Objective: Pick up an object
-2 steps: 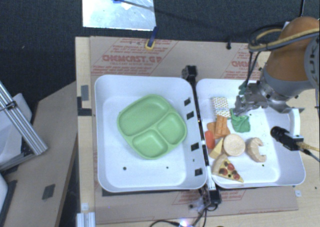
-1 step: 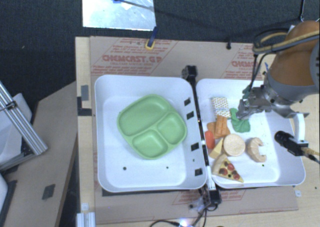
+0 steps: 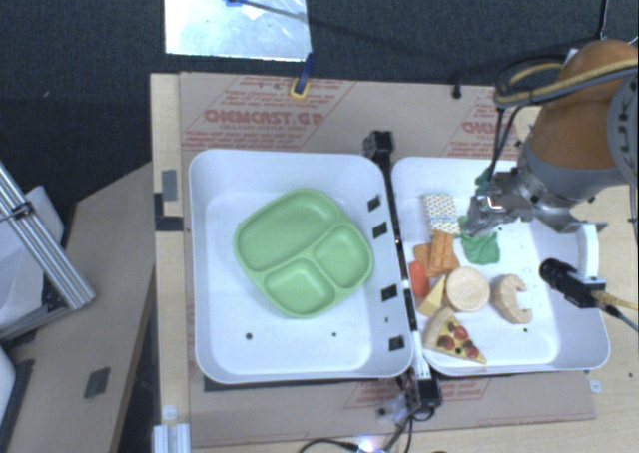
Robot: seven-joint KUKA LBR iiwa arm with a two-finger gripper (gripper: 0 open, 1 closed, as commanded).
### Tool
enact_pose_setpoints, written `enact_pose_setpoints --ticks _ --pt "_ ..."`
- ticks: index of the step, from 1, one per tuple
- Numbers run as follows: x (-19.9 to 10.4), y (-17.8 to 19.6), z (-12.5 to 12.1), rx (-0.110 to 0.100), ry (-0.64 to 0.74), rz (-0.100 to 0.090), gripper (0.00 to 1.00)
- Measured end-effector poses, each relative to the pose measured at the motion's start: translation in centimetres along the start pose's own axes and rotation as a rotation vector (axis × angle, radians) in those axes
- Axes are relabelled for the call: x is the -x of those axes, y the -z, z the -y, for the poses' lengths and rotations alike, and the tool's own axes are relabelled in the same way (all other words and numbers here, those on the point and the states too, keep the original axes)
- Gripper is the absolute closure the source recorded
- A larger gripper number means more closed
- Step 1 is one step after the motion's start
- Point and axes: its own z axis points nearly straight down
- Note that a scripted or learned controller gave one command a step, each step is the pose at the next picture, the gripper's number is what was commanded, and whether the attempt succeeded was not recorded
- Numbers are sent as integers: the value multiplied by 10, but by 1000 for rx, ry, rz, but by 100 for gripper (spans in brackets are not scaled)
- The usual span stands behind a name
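Reaching in from the right, the grey arm with its orange band hangs over the right-hand shallow white bin [image 3: 574,341], its hand [image 3: 483,220] low above the bin's upper middle. The hand sits right at a crumpled green leafy piece [image 3: 482,246], seemingly touching its top, but whether the piece is between the fingers, or how far the hand is parted, I cannot tell at this slant.

Just left of the green piece lies an orange carrot-like chunk [image 3: 440,253], with a pale speckled cracker-shaped square [image 3: 439,209] above it and a red wedge [image 3: 419,273] against the bin's left wall. Below these sits a round tan disc like a bread roll [image 3: 466,289], beside it a beige bitten-looking curved piece [image 3: 512,298], and nearer the front edge a pizza slice toy with red dots [image 3: 455,339].

The left-hand shallow white bin [image 3: 220,341] holds a light green plastic plate with three compartments [image 3: 303,252], lying flat near its middle. Both bins rest on a cardboard-covered bench [image 3: 260,112].
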Motion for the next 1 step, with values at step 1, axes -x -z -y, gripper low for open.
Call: enact_pose_setpoints --ticks 1 --pt "0 20 -2 2 0 0 100"
